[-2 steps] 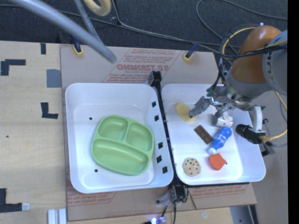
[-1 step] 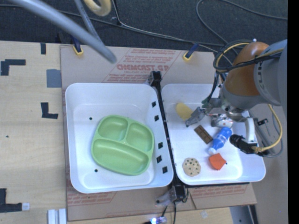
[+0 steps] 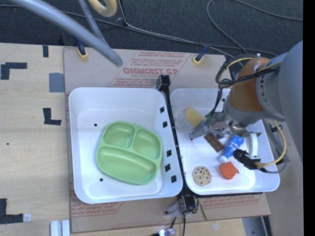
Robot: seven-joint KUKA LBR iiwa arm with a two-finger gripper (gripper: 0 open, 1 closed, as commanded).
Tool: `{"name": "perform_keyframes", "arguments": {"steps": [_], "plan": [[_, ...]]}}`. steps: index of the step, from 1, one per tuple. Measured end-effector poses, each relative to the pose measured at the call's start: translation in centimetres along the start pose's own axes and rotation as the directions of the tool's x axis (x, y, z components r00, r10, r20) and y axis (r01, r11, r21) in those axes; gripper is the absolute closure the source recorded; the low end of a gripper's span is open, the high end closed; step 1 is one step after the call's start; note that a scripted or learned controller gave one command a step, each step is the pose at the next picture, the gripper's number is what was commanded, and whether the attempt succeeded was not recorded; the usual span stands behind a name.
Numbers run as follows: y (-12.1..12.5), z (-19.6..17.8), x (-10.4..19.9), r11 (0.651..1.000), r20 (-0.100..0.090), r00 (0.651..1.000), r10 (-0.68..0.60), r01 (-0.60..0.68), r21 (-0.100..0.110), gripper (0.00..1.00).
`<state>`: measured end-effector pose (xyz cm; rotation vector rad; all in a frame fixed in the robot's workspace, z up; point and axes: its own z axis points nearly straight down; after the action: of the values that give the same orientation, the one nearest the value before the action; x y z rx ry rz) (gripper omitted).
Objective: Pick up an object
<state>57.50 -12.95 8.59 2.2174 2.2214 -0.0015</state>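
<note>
My gripper (image 3: 205, 129) is down inside the right bin (image 3: 266, 183), under the orange band of the arm (image 3: 246, 90). A yellow lump (image 3: 193, 116) lies just up and left of it. A brown bar (image 3: 212, 141) lies right below it, touching or nearly touching. To the right of the bar sits a blue and white bottle (image 3: 231, 147). An orange block (image 3: 228, 170) and a round speckled cookie (image 3: 201, 175) rest near the bin's front wall. The wrist hides the gripper's tips.
The left bin (image 3: 81, 112) holds a green divided plate (image 3: 130, 152). A black divider (image 3: 170, 136) runs between the bins. Cables (image 3: 275, 154) loop around the arm at the right bin's right side. A grey pole (image 3: 64, 18) crosses the top left.
</note>
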Motion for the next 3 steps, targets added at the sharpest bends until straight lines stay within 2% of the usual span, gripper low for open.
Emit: {"name": "perform_keyframes", "arguments": {"steps": [1,2,3], "plan": [[0.0,-1.2,0.1,1.0,-0.002,1.0,-0.001,0.001,0.0,1.0],[-0.7,-6.9,0.5,1.0,-0.003,1.0,0.0,0.0,-0.003,1.0],[0.5,-12.5,0.3,1.0,-0.002,1.0,0.0,0.0,-0.004,1.0]]}}
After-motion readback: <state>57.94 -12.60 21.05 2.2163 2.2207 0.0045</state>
